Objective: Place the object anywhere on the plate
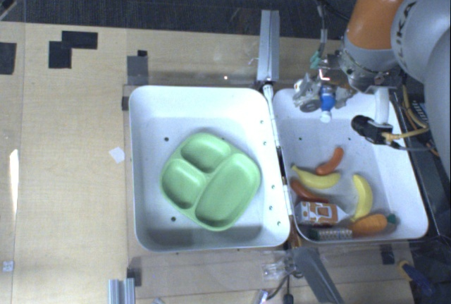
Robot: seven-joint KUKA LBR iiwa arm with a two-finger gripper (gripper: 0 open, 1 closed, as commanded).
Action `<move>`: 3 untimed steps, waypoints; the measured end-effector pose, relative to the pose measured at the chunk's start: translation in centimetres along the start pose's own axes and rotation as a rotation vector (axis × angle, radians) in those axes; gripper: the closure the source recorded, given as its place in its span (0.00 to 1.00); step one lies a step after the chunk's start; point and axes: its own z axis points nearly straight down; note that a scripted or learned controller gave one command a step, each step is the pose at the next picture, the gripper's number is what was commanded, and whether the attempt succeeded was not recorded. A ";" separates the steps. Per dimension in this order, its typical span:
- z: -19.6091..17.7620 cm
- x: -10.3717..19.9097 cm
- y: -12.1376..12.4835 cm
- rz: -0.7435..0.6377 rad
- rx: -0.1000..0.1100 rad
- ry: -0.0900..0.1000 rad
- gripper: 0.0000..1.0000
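Observation:
A green plate (211, 180) with three compartments lies in the left bin (144, 154), and its compartments hold nothing. My gripper (315, 94) hangs over the far left corner of the right bin (412, 183), away from the plate. A small blue part shows at its tip. The right bin holds toy foods: a yellow banana (317, 179), a red sausage (330, 161), a second sausage (304, 190), another banana (362, 195), an orange carrot (371, 224) and a small printed box (318, 212).
A metal divider post (268, 49) stands between the two bins at the back. The grey and orange arm (394, 6) fills the upper right. Black cables and a black fitting (370, 128) hang over the right bin's far side.

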 end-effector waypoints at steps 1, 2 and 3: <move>-1.3 6.9 -11.7 -0.048 0.001 0.002 1.00; 3.3 12.6 -12.6 -0.017 0.003 0.001 1.00; 3.3 12.5 -12.6 -0.016 0.002 0.001 0.00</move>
